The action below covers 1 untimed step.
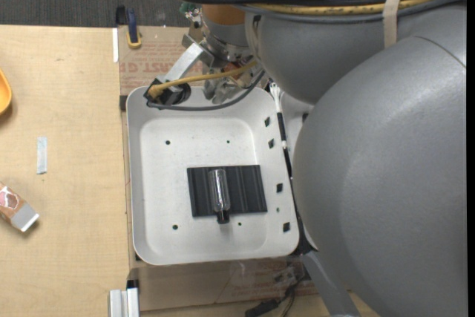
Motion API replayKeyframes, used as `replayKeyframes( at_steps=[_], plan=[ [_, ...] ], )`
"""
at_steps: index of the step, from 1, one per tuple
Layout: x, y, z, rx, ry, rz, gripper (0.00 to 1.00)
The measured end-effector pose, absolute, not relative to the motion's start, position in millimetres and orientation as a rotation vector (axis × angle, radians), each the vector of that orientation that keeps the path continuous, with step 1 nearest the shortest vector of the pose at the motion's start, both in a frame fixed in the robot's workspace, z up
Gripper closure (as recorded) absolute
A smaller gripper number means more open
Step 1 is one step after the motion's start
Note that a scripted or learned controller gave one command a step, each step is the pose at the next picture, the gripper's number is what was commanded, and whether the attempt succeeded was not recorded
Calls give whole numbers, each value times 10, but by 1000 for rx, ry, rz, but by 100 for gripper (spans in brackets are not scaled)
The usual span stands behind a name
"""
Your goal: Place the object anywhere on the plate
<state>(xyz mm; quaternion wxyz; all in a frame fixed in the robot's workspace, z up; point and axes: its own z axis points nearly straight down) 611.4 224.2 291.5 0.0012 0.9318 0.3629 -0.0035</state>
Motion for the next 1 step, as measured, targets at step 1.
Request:
replayKeyframes(
  at_steps=[1],
  plan=[
    [6120, 2218, 2986, 2926, 1134, -17, 100]
  ],
)
